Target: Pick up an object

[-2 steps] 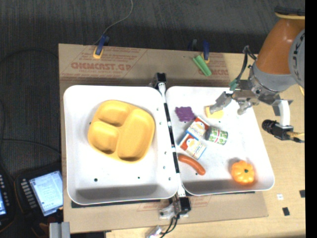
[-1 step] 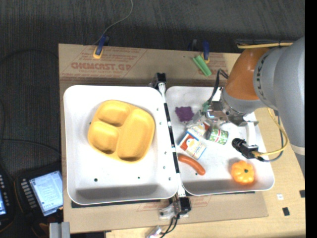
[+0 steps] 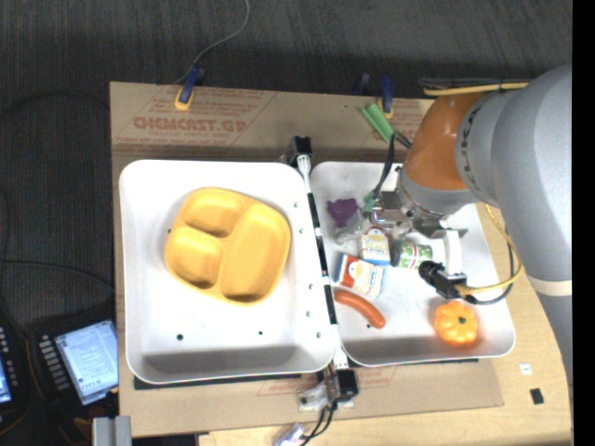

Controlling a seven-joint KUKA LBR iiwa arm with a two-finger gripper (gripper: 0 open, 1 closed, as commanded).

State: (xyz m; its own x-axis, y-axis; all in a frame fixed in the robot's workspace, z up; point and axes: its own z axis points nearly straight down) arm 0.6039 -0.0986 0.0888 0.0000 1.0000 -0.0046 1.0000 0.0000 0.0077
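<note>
Two white bins sit side by side on a brown cardboard sheet [image 3: 186, 119]. The left bin [image 3: 139, 277] holds one big yellow tray [image 3: 228, 242] with three dips in it. The right bin [image 3: 493, 328] holds a bunch of small things. A little purple toy [image 3: 342, 211] lies at the far left part of that bin. A small white carton [image 3: 362, 274] with orange and blue on it lies near the middle. Just in front of it, a red-orange toy hot dog [image 3: 361, 308] lies slanted, near the wall between the bins. A small orange pumpkin [image 3: 456, 324] sits in the near right corner, well apart from the hot dog. A small bottle [image 3: 415, 252] with a green cap lies on its side near the middle. The big grey arm [image 3: 530, 156] with its orange band [image 3: 437, 151] comes in from the right and hangs over the far part of the right bin. The gripper [image 3: 390, 219] is down among the toys, close to the bottle and the carton. I cannot tell how wide it is open or if it has hold of anything. A green clip [image 3: 377, 119] and a blue clip [image 3: 190, 85] sit on the far edge of the cardboard.
</note>
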